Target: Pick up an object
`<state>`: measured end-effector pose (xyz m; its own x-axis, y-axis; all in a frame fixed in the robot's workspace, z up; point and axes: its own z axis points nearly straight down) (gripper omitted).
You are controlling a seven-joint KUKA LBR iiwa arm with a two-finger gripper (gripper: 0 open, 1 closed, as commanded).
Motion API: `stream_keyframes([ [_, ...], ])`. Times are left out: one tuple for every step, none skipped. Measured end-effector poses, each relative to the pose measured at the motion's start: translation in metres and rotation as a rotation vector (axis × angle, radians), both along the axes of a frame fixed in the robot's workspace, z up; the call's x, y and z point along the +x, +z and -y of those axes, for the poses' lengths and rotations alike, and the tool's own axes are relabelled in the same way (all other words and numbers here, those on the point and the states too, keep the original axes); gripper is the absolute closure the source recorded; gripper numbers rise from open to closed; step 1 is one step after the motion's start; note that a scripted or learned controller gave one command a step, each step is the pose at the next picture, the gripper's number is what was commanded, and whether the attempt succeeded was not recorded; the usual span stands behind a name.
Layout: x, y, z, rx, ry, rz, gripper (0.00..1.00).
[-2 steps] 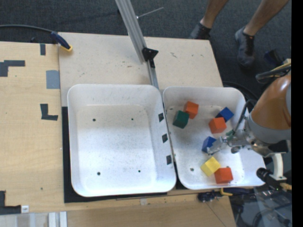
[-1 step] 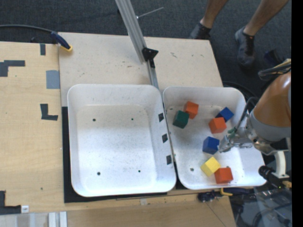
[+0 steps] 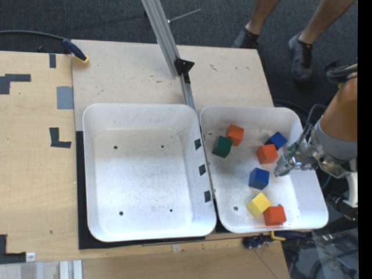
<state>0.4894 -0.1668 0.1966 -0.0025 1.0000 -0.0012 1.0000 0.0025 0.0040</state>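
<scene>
The gripper (image 3: 285, 166) hangs low inside the right bin (image 3: 308, 214) near its right wall, just beside an orange cube (image 3: 267, 153) and a blue cube (image 3: 276, 139); whether it is open or closed cannot be told. Another blue cube (image 3: 258, 178) lies mid-bin, a yellow cube (image 3: 258, 204) touching a red-orange cube (image 3: 274, 215) near the front edge (a green cube (image 3: 221, 147) and an orange one (image 3: 235, 134) sit toward the back-left corner)

Legible text, labels, brands, numbers, signs: none. The coloured cubes in the shallow white plastic right-hand bin (image 3: 302, 211) carry plain faces. The dark tape shapes on the pale wooden bench top (image 3: 35, 173), at nine o'clock, form no letters.
</scene>
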Motion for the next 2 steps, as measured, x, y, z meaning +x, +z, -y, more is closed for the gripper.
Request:
stream_keyframes([
  [0.001, 0.053, 0.0, -0.001, -0.001, 0.001, 1.0],
  [0.009, 0.057, -0.047, 0.003, 0.004, -0.004, 1.0],
])
